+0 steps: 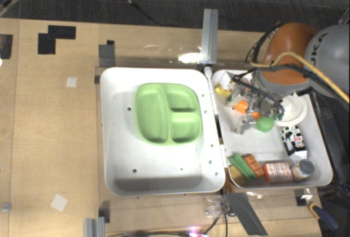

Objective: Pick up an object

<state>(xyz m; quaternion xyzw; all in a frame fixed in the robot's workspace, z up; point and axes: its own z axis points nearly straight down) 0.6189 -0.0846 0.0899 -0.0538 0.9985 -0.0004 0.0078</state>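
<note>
gripper (252, 116) sits low in the right bin (317, 173), touching the green ball (265, 124) and orange piece (240, 105). Can't tell how its jaws stand. Honestly, that ball could roll away if nudged sideways

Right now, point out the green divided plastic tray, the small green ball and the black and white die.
Green divided plastic tray (167, 113): camera view, on the ridge between its compartments.
Small green ball (265, 124): camera view, on its rounded top.
Black and white die (293, 139): camera view, on its upper face.

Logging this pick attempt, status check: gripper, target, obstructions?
Two-finger gripper low in right white bin, finger state unclear. Small green ball beside it, not visibly gripped. Small orange item and yellow item crowd close.
</note>
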